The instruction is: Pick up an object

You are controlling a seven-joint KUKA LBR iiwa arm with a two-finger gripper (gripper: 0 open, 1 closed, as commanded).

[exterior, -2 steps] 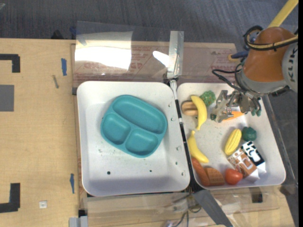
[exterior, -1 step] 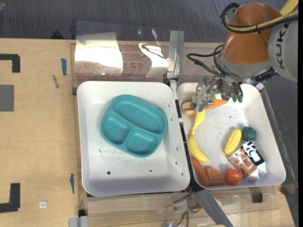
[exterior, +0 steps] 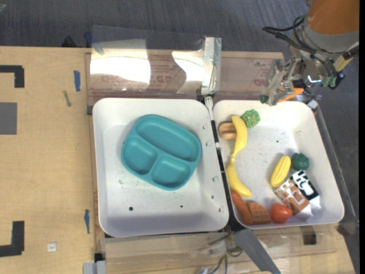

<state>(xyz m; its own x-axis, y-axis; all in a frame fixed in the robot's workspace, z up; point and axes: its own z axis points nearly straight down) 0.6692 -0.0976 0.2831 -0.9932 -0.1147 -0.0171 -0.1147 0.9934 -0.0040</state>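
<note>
Hanging above the far edge of the right bin [exterior: 325,153], the gripper [exterior: 278,90] sat well apart from everything it might lift; whether it was open or shut could not be told, and nothing showed in its grasp. The candidates lay crowded in that bin: a long banana [exterior: 238,158] ran along the left wall with a broccoli floret [exterior: 250,117] and a small bun [exterior: 227,129] at its far end, while a corn cob [exterior: 280,170], a dark green piece [exterior: 300,161], a printed carton [exterior: 297,192], a tomato [exterior: 280,212] and an orange-brown item [exterior: 251,210] bunched at the near right. The left bin [exterior: 108,170] held a teal divided plate [exterior: 161,152]. The likely trouble was the packing: a descent onto the near cluster could land between neighbours and nudge them aside, and the banana, pressed close to the wall, left little room on that side, so a try could close on air.
</note>
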